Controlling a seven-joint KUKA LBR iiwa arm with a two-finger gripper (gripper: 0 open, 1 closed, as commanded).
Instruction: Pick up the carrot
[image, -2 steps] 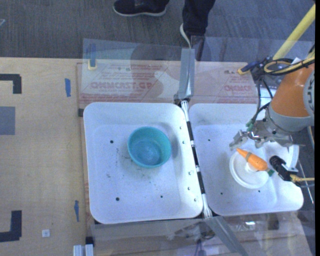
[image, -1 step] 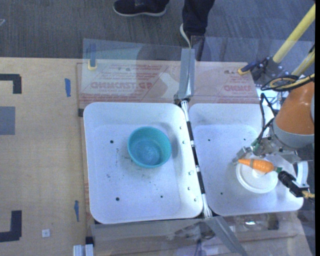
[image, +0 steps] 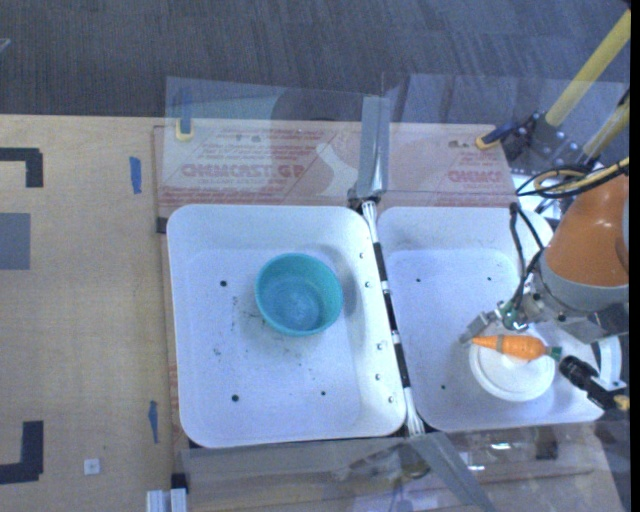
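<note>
Two white bins sit side by side under me, and I take the seam between them as my landmark: the divider (image: 385, 300). Just left of the divider, in the left bin (image: 200, 250), a teal bowl (image: 298, 292) stands upright with its mouth open to the camera; it has nothing to do with my job and it is well apart from where I work. Right of the divider, well across the right bin (image: 440, 270) and toward its far side from the seam, a small white dish (image: 512, 374) lies on the bin floor, and the carrot (image: 515, 347) lies across the dish's upper rim, its orange body running roughly parallel to the bin's near edge with the thin tip pointing back toward the divider. Resting on that rim, it sits a little raised off the bin floor, which I judge helps, since I need not scrape the plastic to get under its sides. My claw (image: 512, 318) hangs just above and beside the carrot, on the side away from the viewer, with my orange-banded wrist looming over it from the right. From this angle I cannot tell how my claw is set, and I see nothing that shows the carrot gripped, so I judge the pick not yet done.
</note>
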